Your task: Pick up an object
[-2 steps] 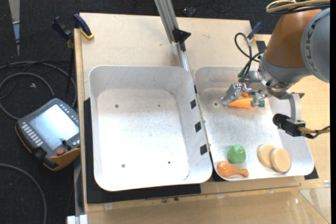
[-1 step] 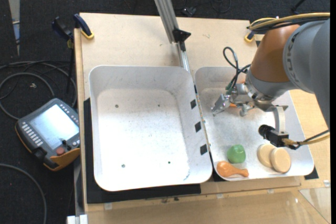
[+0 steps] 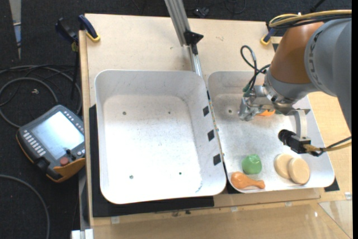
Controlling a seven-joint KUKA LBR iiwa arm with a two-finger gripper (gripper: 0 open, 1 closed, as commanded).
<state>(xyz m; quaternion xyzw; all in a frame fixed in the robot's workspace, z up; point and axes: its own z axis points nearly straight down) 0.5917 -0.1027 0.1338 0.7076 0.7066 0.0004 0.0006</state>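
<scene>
In the right white bin point(image 3: 224, 99), the metal two-finger gripper point(image 3: 246, 113) hangs beside a small orange object point(image 3: 267, 112); whether anything is clamped, I cannot tell.

You have the arm point(image 3: 313, 59) reaching in over the right bin point(image 3: 224, 87), its hand point(image 3: 249, 110) low near the bin's floor beside a small orange piece point(image 3: 267, 113). Along the near edge lie a green ball point(image 3: 251, 164), an orange pear-shaped toy point(image 3: 246, 180) and two tan discs point(image 3: 292, 168). The left bin point(image 3: 148, 131) sits just beside it on the table point(image 3: 134, 42).
</scene>
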